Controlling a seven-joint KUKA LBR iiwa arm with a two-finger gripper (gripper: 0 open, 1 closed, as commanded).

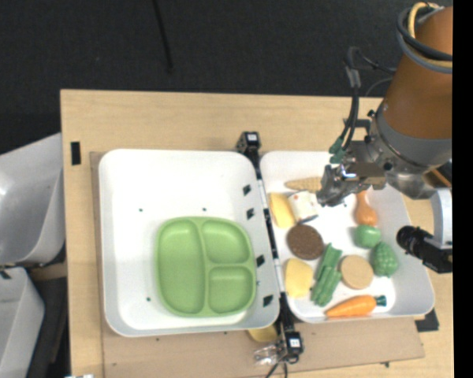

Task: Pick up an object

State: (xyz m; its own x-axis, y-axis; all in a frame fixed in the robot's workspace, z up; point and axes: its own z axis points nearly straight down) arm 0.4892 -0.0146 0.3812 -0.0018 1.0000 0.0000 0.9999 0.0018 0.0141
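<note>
The big grey and orange arm (418, 93) comes in from the right side and bends down over the right bin (414, 294). Its claw (333, 191) hangs low over the back part of that bin, just above a small white block (303, 205) and close to a cone (303, 183). The claw is dark and small here, so I cannot tell how it is set, and I cannot tell if it touches anything.

The right bin is full of toy food. A yellow piece (281, 209) lies by the left wall. A brown round cookie (305, 242) sits near the middle. A green bean pod (326, 274) lies beside another yellow piece (298, 277). A tan round cracker (356, 272) is next to a green broccoli (384, 259). A carrot (351, 307) lies along the front wall. A small green thing (367, 235) and an orange thing (366, 210) sit by the arm. The food lies close together, with little room between the pieces.

The left bin (126, 211) holds a green plate with three parts (206, 266), and there is lots of white floor around it. Both bins sit on the table (142, 116), touching in the middle.

The top of the arm is cut off by the picture's edge. Something yellow (262, 335) peeks out under the bins at the front.
</note>
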